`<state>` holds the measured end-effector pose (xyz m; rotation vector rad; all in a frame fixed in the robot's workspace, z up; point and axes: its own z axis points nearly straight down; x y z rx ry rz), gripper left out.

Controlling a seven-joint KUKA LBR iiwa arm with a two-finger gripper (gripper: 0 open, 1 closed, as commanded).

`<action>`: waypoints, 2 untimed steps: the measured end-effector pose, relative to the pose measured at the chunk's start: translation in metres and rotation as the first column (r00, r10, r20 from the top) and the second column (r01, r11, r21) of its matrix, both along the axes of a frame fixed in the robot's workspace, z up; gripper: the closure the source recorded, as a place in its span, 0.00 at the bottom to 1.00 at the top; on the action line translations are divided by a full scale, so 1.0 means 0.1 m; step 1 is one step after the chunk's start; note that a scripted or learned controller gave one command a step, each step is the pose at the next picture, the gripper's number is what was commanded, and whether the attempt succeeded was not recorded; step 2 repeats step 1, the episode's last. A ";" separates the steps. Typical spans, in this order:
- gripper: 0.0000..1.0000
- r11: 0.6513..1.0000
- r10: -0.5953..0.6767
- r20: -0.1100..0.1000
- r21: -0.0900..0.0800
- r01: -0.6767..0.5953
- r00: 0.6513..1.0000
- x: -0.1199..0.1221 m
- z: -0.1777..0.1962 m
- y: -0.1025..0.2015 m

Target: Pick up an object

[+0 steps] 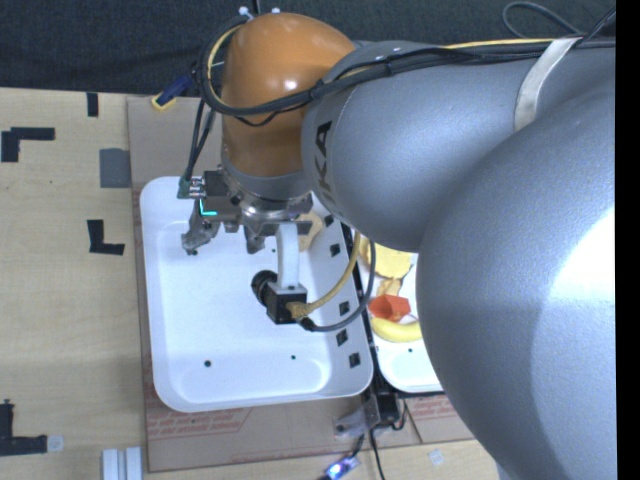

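Note:
My gripper (224, 238) hangs over the far part of the left white bin (215, 333), just above its floor. Its two dark fingers stand apart, and nothing shows between them. In the right bin (408, 373), beside the divider, a small orange-red object (392, 308) lies against a yellow object (398, 265). The yellow object continues below it as a curved piece (402, 331). The arm hides most of the right bin.
The grey arm with its orange band (275, 63) covers the upper middle and whole right of the view. Both bins sit on a cardboard sheet (160, 143). The wooden bench (60, 298) to the left carries black tape marks.

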<state>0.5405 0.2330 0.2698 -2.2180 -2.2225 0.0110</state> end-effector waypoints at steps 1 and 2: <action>1.00 1.000 0.002 -0.006 -0.003 -0.002 1.000 0.00 0.07 0.00; 1.00 1.000 0.002 -0.006 -0.003 -0.002 1.000 0.00 0.07 0.00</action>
